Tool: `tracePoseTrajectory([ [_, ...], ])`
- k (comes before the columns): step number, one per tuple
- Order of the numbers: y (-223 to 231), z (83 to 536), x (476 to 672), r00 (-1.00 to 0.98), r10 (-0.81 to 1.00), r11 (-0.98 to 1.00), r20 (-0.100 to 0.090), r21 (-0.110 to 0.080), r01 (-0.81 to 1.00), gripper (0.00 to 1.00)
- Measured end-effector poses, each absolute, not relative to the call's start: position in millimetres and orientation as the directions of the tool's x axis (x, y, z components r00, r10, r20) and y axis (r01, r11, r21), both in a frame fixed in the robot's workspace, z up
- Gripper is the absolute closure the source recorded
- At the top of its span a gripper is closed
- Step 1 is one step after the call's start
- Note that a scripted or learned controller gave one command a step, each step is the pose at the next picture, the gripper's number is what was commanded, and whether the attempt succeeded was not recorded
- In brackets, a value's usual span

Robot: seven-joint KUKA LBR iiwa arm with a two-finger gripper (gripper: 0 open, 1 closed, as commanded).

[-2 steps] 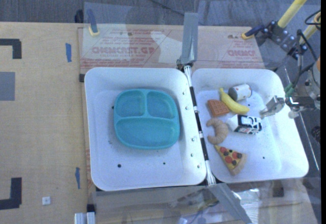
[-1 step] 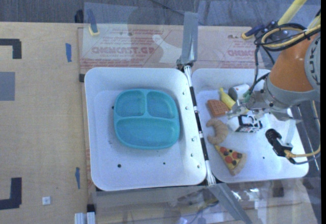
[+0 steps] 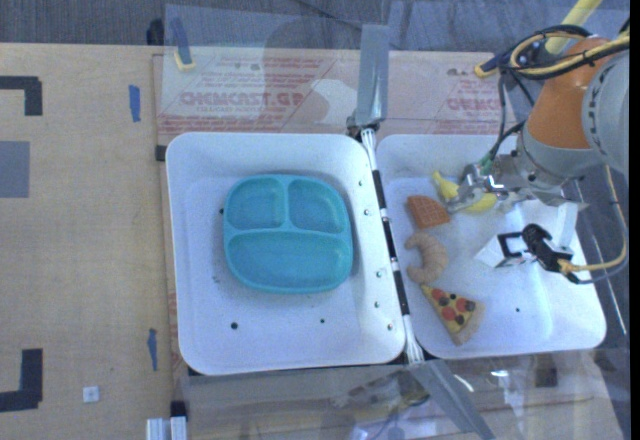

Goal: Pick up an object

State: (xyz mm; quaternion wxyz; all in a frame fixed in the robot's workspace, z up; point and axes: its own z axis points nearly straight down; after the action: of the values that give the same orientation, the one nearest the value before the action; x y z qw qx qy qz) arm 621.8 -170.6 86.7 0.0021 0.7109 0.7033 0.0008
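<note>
- The tool [image 3: 478, 182] sits at the right of the frame, low over the upper part of the right bin [image 3: 560, 328]. From my feed I cannot tell whether it is released or clenched.
- A yellow banana [image 3: 447, 190] lies right at the tool. One end pokes out on the tool's left, and another bit of yellow shows at its lower right. I cannot tell whether the tool touches it.
- The arm [image 3: 575, 108] runs from the tool toward the upper right corner, with its orange band above the wrist.
- Just below and left of the banana, a brown-orange waffle piece [image 3: 428, 212] lies on the bin floor, near the bin's left wall.
- Below that lies a tan croissant [image 3: 425, 256], close to the waffle piece.
- Lower still is a pizza slice [image 3: 453, 309] with red and dark toppings, its tip just beside the croissant.
- In the left bin [image 3: 200, 328], near the frame's centre, a teal divided plate [image 3: 288, 233] lies flat, well apart from the tool.
- Both bins stand side by side on the pale wooden desk [image 3: 70, 258], which stretches to the left of the frame.
</note>
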Motion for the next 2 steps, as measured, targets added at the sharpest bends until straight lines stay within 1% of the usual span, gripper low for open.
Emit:
tracePoseTrajectory([
  [1, -160, 85, 657.2, -0.013, 1.000, 0.013, -0.003, -0.040, 0.999, 0.00],
  [2, -161, 96, 657.6, -0.016, 1.000, 0.016, -0.008, -0.039, 0.999, 1.00],
])
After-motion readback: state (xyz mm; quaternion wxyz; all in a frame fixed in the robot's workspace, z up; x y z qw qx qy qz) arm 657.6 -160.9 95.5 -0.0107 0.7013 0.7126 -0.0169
